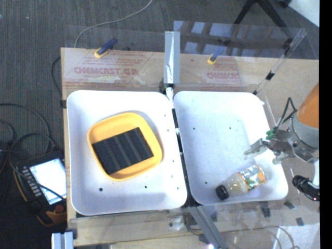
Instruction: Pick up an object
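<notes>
Two white bins are seen side by side, with the arm (311,119) cut off at 3 o'clock.

One bottle (241,181) lies in the right bin (218,134) toward 5 o'clock, apart from the gripper (268,145); whether the tool is open cannot be told. A yellow dish (150,134) with a dark slab (124,150) sits in the left bin (78,118).

arm (310,119) at right edge, pincer (265,144) low

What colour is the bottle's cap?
Black; the bottle lies in the right bin, clearest in the camera view.
</notes>
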`<action>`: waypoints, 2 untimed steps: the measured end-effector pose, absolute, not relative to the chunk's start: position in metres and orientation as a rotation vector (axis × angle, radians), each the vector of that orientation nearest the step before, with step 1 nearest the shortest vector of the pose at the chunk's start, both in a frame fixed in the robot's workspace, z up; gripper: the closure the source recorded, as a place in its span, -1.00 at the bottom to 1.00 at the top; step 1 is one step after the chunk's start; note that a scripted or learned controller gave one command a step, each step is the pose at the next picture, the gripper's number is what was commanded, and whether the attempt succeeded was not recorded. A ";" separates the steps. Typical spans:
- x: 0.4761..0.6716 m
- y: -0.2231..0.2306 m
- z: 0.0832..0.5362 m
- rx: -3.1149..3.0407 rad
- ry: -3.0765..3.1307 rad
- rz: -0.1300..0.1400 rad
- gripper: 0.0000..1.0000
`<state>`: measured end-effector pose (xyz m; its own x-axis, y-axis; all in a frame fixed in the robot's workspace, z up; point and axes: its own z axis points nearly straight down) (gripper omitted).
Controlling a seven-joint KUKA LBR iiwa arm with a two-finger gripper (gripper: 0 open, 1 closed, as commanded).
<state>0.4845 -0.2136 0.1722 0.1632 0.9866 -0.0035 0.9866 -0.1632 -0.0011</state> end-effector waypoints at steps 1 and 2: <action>0.490 -0.204 0.092 2.375 2.053 0.019 -1.00; 0.492 -0.205 0.102 2.367 2.048 0.020 1.00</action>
